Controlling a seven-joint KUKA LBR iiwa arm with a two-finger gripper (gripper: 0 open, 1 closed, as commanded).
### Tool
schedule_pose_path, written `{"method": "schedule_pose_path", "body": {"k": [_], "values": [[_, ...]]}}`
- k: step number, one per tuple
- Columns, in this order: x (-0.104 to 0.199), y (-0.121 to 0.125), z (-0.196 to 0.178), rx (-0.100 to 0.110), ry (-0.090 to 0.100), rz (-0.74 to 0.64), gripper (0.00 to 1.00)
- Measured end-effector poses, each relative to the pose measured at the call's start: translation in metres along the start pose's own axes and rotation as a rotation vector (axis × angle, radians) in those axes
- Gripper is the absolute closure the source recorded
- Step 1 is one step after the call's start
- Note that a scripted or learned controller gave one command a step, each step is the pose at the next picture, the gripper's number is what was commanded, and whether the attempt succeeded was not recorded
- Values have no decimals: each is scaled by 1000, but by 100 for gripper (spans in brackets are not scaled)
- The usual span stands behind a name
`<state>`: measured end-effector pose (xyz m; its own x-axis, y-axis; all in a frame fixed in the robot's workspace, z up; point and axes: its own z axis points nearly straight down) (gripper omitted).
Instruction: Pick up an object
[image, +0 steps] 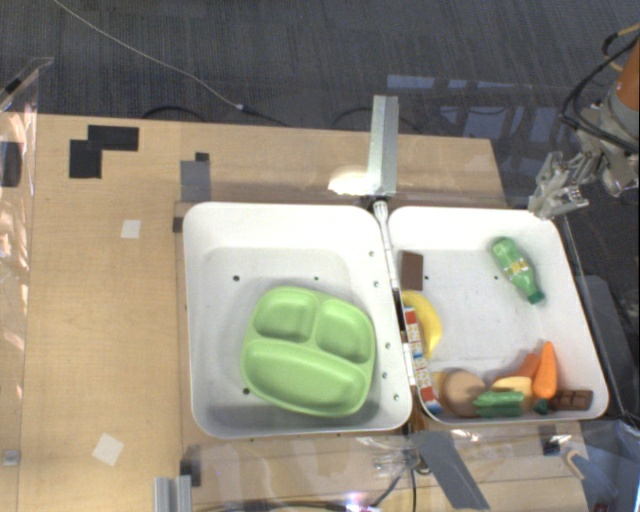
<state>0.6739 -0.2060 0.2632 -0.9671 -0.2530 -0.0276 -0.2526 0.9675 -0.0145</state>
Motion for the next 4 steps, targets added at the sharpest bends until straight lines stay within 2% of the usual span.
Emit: {"method": "schedule_pose_path", "body": {"k": [1, 3, 4], "values": [[-6, 27, -38, -8, 14, 179, 100], [-11, 27, -66, -1, -9, 174, 100], [2, 0, -46, -8, 18, 133, 100]]}}
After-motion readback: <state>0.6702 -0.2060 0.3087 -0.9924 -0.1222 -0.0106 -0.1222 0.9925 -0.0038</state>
